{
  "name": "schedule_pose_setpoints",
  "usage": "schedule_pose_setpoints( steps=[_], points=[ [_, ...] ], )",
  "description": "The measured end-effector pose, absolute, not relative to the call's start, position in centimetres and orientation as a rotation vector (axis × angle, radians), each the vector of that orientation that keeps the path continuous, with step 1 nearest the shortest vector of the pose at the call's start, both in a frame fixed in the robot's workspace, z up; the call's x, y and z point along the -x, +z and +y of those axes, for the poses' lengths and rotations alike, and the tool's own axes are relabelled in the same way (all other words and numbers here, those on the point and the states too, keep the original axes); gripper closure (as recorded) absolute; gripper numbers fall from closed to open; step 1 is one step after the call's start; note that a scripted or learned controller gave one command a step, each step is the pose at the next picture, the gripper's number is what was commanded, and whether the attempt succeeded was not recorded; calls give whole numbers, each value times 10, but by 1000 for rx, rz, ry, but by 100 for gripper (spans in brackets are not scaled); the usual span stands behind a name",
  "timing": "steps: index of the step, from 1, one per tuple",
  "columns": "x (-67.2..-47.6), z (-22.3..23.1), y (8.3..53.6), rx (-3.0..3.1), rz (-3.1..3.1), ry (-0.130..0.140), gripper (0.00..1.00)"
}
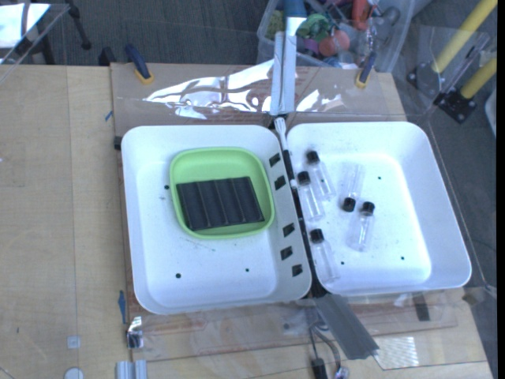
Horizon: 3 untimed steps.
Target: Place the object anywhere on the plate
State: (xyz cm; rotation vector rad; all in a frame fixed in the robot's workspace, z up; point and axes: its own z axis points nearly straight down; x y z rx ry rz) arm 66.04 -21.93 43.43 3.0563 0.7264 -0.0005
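Two white bins sit side by side on the bench. The left bin holds a green plate, roughly central and a bit toward the bin's far edge. A dark ridged block lies flat on the plate, covering most of its floor, w/ its long side approx. parallel to the bin's near edge. The block's grooves are visible, but what it's made of is hard to tell.

The right bin holds several clear vials w/ black caps, mostly in its left half near the divider. The glass bodies are nearly lost against the white floor; the caps read clearly, the tubes only as faint outlines, so an exact count is uncertain. One cap near the bin's middle may be loose or attached to a vial; can't tell which.

Small black tabs run along the seam between the bins.

End effector: how far open it is, and whether it grips anything, can't be told.

Beyond the bench's far edge, a clear tub of colourful items is cut off by the top of the view, contents jumbled & not identifiable. A crinkled shiny sheet lies at the bench's far edge. A grey tape strip sits at the near edge.
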Motion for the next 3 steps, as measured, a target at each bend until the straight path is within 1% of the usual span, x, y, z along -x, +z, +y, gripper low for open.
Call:
schedule_pose_setpoints(
  steps=[1, 2, 3],
  points=[
    [-659, -222, 434, -3089, 573, 0, 0],
    [-659, -221, 435, -3089, 573, -1, 0],
    [-658, -224, 435, -3119, 377, 2, 0]
  ],
)
